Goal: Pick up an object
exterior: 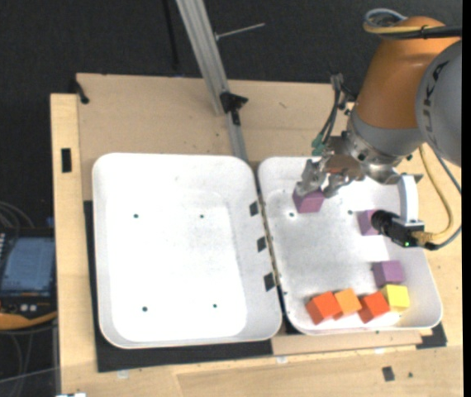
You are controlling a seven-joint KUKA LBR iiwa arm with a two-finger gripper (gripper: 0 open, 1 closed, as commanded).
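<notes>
My gripper (321, 185) hangs over the upper left part of the right bin (326, 255), reaching in from the right. A small purple block (308, 201) sits at the fingertips, pinched between them near its top. Other blocks lie in the same bin: a purple block (369, 222) at the right, partly behind the wrist's cable fitting, and another purple block (388, 271) below it. A yellow block (397, 295), a red block (374, 306), an orange block (348, 300) and a red-orange block (325, 307) line the front edge.
The left bin (178, 246) lies beside the right one, with a narrow divider (264, 238) between them. A slanted metal post (211, 64) rises behind the bins. The wooden bench edge (66, 222) runs along the left.
</notes>
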